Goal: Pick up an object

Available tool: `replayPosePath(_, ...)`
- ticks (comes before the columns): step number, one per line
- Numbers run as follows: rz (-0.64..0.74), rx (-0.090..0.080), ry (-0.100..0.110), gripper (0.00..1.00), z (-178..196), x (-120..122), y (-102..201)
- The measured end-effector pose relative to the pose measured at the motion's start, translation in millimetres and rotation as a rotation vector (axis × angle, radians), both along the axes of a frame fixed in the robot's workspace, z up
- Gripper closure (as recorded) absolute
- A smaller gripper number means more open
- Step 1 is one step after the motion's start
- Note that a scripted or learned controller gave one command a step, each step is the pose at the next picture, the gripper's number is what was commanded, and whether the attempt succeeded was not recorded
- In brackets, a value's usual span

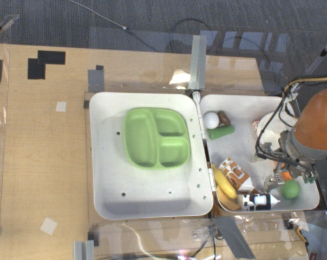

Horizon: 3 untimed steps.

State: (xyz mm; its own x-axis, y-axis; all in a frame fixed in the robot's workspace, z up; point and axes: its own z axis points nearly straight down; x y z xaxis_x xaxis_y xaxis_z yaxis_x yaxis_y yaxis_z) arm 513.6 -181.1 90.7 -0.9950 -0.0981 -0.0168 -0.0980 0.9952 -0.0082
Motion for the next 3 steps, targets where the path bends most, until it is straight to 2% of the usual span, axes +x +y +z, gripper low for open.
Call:
replayPosePath(1,0.108,-0.003,-0.007,0.0,1,-8,72)
replayPosePath(2,0.371,-0.005,0.0,0.0,0,21,9)
replayPosePath(3,0.244,-0.014,-0.009,0.0,2,-6,63)
